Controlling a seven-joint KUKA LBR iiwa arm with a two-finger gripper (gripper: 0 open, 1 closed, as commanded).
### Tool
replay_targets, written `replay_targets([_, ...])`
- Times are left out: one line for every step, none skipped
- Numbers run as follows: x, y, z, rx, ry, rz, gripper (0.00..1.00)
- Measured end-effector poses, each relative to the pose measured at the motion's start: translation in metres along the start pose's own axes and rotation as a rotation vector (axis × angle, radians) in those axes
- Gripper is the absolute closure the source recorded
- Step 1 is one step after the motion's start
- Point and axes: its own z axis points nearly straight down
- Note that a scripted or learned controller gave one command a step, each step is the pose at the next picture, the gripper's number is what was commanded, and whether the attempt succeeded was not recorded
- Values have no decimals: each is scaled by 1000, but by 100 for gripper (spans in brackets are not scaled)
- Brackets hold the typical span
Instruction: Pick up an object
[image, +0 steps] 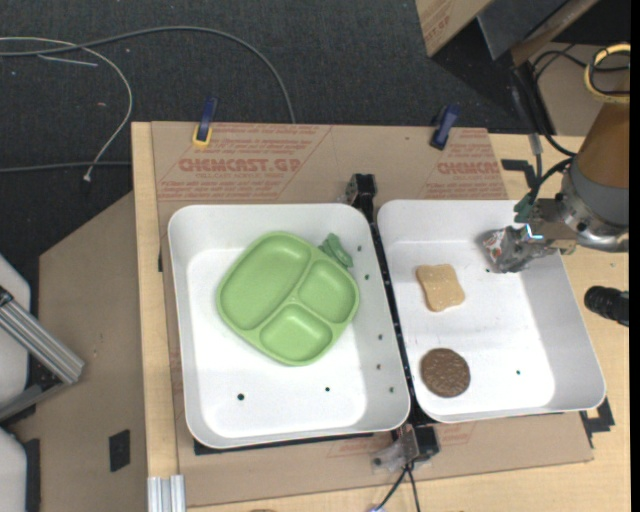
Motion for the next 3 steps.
replay_targets([54, -7, 16, 11, 5, -4, 100])
replay_targets([109, 0, 24, 11, 5, -5, 100])
replay_targets([165, -16, 31, 12, 5, -5, 100])
